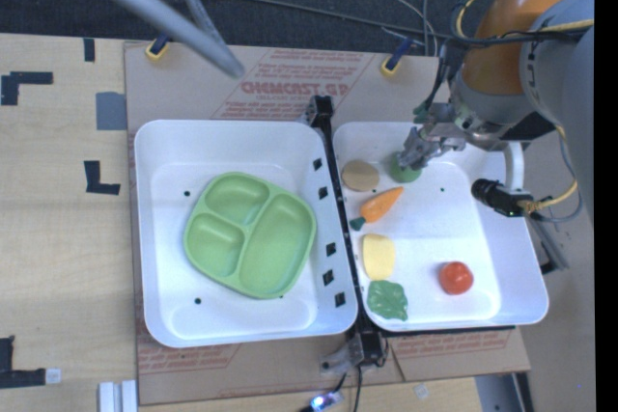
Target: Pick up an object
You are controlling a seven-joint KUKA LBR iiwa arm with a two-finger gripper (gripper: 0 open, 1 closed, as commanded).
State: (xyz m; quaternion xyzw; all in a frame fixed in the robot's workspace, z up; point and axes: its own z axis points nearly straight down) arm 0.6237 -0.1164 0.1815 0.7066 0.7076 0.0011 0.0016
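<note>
Camera view: end effector low over the upper left corner of the right bin, at a small green object. Finger opening: cannot tell, nor whether anything is held. Tan disc and carrot lie just beside.

Risk: the green object sits near the bin wall; fingers may clip the wall or nudge it away, closing on nothing.

Five toy foods are seen in the right bin. A tan round cookie lies near its left wall, an orange carrot just below, slanted. A yellow piece and green leafy piece lie toward the front-left corner. A red tomato sits apart, toward the front.
</note>
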